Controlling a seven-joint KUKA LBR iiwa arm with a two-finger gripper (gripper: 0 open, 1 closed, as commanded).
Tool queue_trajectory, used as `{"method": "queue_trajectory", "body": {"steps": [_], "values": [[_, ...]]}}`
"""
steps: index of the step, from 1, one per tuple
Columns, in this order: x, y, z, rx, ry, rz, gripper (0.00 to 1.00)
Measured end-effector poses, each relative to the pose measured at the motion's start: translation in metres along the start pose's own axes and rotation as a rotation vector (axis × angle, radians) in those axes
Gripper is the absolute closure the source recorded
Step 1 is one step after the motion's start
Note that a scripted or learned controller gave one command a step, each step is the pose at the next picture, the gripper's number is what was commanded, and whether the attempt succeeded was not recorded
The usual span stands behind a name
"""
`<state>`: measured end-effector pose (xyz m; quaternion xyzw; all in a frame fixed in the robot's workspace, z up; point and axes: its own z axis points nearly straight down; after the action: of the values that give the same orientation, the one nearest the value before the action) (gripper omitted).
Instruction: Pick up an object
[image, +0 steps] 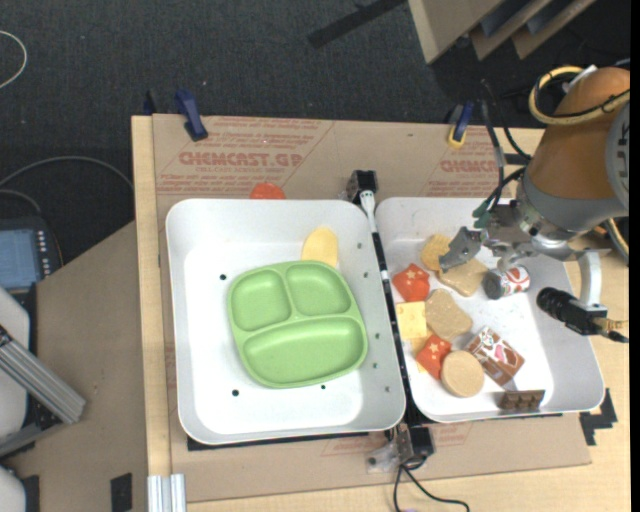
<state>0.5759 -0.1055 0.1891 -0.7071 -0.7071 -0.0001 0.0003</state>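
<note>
Several food pieces crowded in the right bin (590, 385), just below and beside the pincer (478, 262). Pincer spread wide, holding nothing, poised over a tan biscuit (462, 280) near a red-and-white ball (515, 281). Best lowered straight around one piece, clear of neighbours, then closed. Green tray (297, 322) well apart, leftward.

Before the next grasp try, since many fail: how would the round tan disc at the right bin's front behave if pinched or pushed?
The round tan disc looks thick and rigid, so likely no flexing. Lying flat, it should slide rather than roll. The red piece and brown packet crowd it, so they may shift too.
</note>
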Motion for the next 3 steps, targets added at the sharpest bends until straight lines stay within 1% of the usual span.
{"method": "queue_trajectory", "body": {"steps": [1, 2, 3], "values": [[-0.053, 0.011, 0.078, -0.03, -0.011, -0.003, 0.0], [-0.038, -0.004, 0.091, -0.012, -0.002, -0.003, 0.0], [-0.009, 0.036, 0.104, -0.004, -0.002, -0.002, 0.0]]}}
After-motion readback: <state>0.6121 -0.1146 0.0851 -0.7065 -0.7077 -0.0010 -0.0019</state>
